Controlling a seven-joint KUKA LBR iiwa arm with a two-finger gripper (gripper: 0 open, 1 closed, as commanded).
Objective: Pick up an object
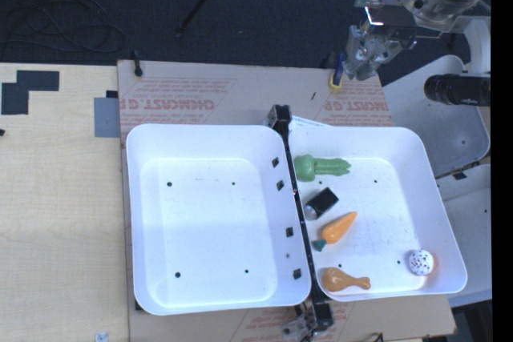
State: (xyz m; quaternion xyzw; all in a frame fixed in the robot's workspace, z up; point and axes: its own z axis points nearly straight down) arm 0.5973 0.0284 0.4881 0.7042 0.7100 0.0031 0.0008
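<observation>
Above the right bin's (429, 172) far edge: pincer (362, 64), grip state cannot tell. Well below it, in that bin: green toy (321, 167), black block (323, 200), orange carrot (340, 227), spotted ball (420, 262).

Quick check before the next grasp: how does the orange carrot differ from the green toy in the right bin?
The orange carrot is orange and tapers to a point; the green toy is green with a bulbous left end. The carrot lies slanted mid-bin, while the green toy lies nearly level, nearer the far wall. Both sit in the right bin, close to the divider.
</observation>
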